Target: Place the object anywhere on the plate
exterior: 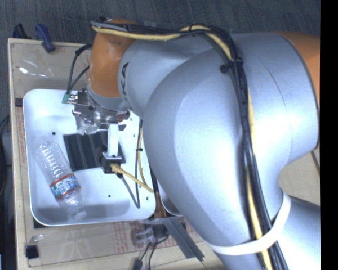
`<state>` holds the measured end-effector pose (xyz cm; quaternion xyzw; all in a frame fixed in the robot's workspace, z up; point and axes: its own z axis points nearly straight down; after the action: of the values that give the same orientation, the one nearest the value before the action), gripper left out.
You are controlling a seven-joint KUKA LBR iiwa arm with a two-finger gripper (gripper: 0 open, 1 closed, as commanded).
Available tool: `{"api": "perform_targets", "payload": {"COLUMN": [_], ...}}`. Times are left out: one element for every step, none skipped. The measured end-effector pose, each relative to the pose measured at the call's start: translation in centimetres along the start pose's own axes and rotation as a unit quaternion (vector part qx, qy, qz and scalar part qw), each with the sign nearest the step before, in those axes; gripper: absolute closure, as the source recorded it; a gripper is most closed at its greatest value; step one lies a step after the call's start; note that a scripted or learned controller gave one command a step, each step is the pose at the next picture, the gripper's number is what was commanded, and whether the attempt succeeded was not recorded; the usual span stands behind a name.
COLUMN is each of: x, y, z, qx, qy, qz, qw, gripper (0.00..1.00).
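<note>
White bin (36,108): bottle (59,176) beside gripper (89,149).

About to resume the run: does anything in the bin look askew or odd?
The bottle lies on its side, slanted, in the left bin, beside a dark ribbed block. The gripper hangs close above that block.

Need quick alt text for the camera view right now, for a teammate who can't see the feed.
A large grey arm reaches from the right over a shallow white bin, its gripper low above the bin floor. A clear plastic water bottle with a blue label lies on its side in the bin, left of the gripper and apart from it.
</note>
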<state>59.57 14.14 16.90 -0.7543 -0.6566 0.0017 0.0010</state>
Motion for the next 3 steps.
{"api": "perform_targets", "payload": {"x": [0.0,7.6,6.9], "y": [0.0,-0.9,-6.6], "z": [0.0,6.0,0.4], "qx": [0.0,0.001,0.001], "qy": [0.0,-0.002,0.0], "qz": [0.0,0.086,0.253], "qw": [1.0,0.9963,0.9674], "gripper": [0.0,0.0,0.0]}}
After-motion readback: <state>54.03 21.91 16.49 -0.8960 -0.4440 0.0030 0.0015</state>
